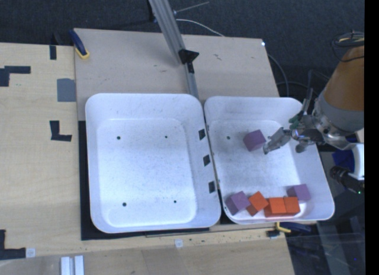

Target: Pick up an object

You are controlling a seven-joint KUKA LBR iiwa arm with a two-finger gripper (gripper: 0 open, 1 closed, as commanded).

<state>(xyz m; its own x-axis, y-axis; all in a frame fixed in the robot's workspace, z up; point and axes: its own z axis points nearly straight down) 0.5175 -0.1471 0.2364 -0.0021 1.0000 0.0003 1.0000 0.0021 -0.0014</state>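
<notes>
Two shallow white plastic bins, left (100, 167) and right (237, 111), are being shown smooth, faintly glossy and finely dark-speckled. A pale wooden bench top (130, 60) is being seen matt. A ribbed silvery metal rail (166, 13) is being lit to a dull sheen. Small purple (254, 140) and orange (281, 206) blocks are being presented matt, material unclear.

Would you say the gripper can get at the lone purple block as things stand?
Probably yes. The gripper sits just right of the purple block, which lies apart from the other blocks along the right bin's near edge.
</notes>
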